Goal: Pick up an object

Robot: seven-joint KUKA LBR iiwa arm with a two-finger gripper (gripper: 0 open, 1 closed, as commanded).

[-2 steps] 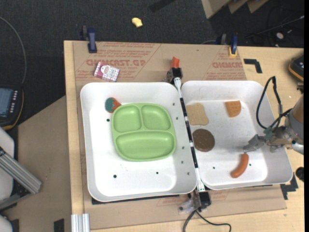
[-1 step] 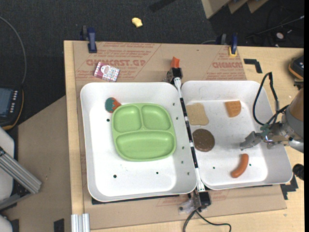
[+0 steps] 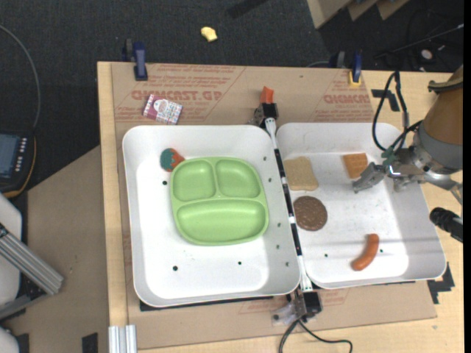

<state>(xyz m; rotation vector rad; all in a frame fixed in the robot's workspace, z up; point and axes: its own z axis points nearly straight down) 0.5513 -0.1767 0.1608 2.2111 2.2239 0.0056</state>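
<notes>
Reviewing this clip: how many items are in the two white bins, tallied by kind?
Green divided plate: 1
Small red-and-green item by the plate's corner: 1
Tan bread slice: 1
Orange block: 1
Brown round patty: 1
Sausage: 1
Total: 6 (2 in the left bin, 4 in the right bin)

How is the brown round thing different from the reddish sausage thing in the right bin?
The brown patty is a flat dark disc; the sausage is a long, slim, orange-red piece, slightly curved. The patty lies near the bin's left wall, close to the divider, while the sausage lies nearer the front edge, set at a slant. Both rest loose on the floor of the right bin, untouched.
</notes>
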